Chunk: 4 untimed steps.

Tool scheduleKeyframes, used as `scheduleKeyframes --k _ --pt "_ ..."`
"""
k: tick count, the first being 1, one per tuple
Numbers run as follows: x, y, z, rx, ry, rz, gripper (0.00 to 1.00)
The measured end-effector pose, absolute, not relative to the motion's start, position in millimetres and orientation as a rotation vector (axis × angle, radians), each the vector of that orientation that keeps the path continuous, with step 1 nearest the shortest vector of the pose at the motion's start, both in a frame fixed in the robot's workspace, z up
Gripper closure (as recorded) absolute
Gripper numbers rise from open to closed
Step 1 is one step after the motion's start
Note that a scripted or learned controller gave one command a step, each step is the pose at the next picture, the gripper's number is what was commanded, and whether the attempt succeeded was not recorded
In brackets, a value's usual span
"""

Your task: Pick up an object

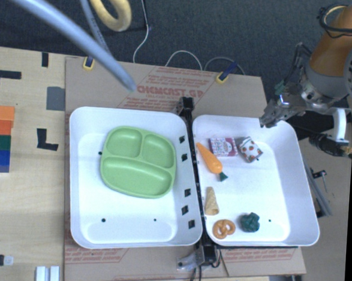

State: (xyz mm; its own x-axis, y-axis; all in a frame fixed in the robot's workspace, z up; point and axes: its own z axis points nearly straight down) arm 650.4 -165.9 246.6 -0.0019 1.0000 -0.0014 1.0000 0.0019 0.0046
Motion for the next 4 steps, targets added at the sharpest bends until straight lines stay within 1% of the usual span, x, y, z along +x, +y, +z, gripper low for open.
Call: scheduleKeyframes --k 1,2,3,4 --pt "650.8 -165.3 276.9 2.219 2.223 0.001 1.00" --pt "643.4 -104.2 263.0 2.218 2.228 -0.002 1.00" --pt "648.7 -49.0 249.2 2.217 2.228 -0.002 1.00" --pt "638.7 1.6 232.3 2.218 2.228 -0.004 1.00"
